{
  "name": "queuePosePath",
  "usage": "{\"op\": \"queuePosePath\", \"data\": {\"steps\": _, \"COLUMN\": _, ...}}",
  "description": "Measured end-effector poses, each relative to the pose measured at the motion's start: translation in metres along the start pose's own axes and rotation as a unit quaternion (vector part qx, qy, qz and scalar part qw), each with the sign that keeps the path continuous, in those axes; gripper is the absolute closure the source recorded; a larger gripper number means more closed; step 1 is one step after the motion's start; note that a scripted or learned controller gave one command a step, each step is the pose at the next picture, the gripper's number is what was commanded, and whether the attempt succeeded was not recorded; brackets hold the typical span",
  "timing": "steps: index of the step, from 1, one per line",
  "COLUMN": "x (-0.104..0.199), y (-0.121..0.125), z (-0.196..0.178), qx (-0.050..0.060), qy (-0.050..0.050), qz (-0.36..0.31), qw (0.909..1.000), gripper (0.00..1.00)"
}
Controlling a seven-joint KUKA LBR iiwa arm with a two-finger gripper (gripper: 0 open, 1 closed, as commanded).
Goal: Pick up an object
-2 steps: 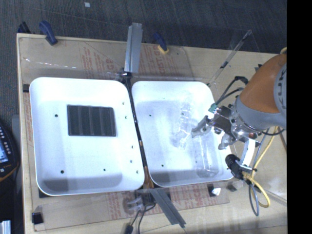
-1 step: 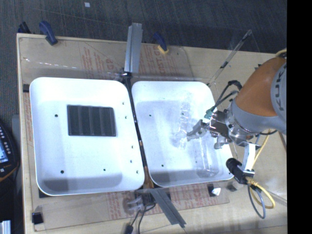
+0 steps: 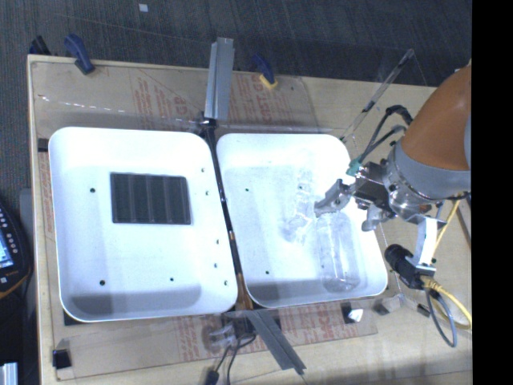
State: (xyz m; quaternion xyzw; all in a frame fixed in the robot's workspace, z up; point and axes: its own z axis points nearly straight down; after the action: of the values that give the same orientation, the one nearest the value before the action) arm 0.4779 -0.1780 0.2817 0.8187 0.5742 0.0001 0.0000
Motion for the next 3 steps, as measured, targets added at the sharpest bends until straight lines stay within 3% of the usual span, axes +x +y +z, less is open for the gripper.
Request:
{"op": "queuePosePath", "data": {"steps": 1, "x": -0.02, "y": 0.015, "z": -0.004, "qx": -0.001, "qy": 0.0, "qz": -0.083, "qw": 0.9965, "gripper": 0.0}}
{"op": "queuePosePath", "data": {"steps": 2, "x": -0.02, "y": 0.007, "z": -0.052, "qx": -0.001, "qy": 0.0, "qz": -0.068, "qw": 0.9977, "gripper": 0.0}}
{"op": "queuePosePath", "data": {"steps": 3, "x": -0.022, "y": 0.008, "z": -0.016, "qx": 0.001, "qy": 0.0, "qz": -0.048, "qw": 0.9988, "gripper": 0.0}}
